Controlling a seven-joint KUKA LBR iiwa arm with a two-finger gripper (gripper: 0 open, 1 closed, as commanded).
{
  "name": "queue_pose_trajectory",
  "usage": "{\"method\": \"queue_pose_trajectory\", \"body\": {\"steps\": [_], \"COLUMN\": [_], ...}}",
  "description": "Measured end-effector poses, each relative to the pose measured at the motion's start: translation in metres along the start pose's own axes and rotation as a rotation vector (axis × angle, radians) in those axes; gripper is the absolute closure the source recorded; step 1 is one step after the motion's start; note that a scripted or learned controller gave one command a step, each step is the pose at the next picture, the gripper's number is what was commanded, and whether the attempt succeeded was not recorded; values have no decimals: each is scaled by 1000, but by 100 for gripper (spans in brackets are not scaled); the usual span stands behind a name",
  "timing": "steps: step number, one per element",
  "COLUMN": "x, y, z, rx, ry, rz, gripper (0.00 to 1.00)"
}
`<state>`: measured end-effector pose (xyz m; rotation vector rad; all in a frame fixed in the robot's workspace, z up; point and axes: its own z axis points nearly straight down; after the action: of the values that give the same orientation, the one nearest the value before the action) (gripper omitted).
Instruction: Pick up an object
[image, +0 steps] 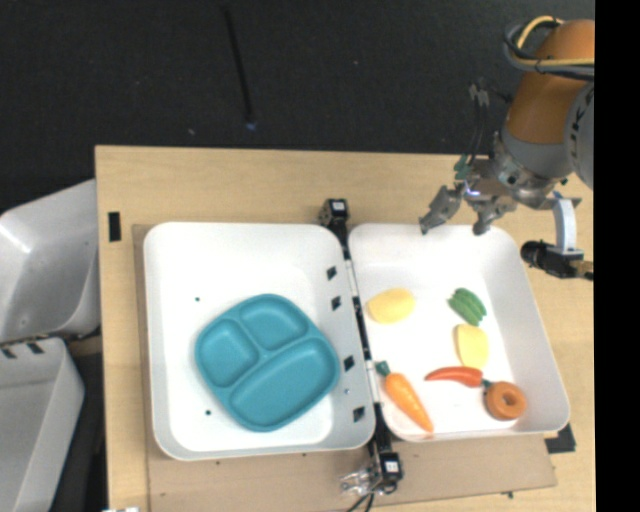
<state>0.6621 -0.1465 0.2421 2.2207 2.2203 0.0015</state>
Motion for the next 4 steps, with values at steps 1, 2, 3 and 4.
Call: {"method": "queue_pose_trajectory", "body": {"steps": [1,2,3,4], "x": [8,13,12,11], "y": [2,2,2,4], "z": [51,95,144,129], "rx": [3,4,4,-3], "ry": [-1,-1,-1,-3], "rz": [-2,-5,-4,-4], "gripper": [0,0,0,100]}}
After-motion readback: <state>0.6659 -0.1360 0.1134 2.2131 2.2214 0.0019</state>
